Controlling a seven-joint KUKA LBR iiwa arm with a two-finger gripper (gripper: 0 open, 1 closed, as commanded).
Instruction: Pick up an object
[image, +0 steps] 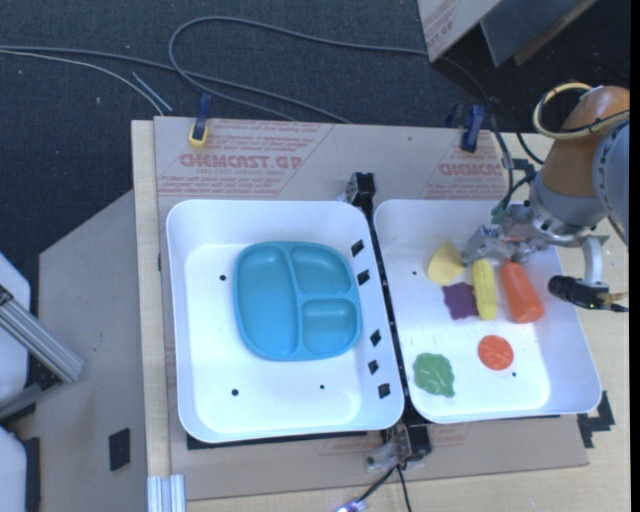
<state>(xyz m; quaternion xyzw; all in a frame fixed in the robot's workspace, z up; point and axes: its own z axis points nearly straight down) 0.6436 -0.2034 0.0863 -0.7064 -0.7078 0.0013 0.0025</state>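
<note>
The right bin holds several toy foods: a yellow lemon-like piece, a yellow corn cob, a purple piece, an orange carrot, a red-orange round piece and a green leafy piece. My gripper hangs low over the bin's far part. It sits just behind the top end of the corn cob, between the lemon-like piece and the carrot. Nothing is visibly lifted; all the pieces lie on the bin floor.
The left bin bears a blue divided plate. A black divider with clips runs between the bins. The arm's grey body and cables overhang the right bin's far right corner. A black part sticks out by the right rim.
</note>
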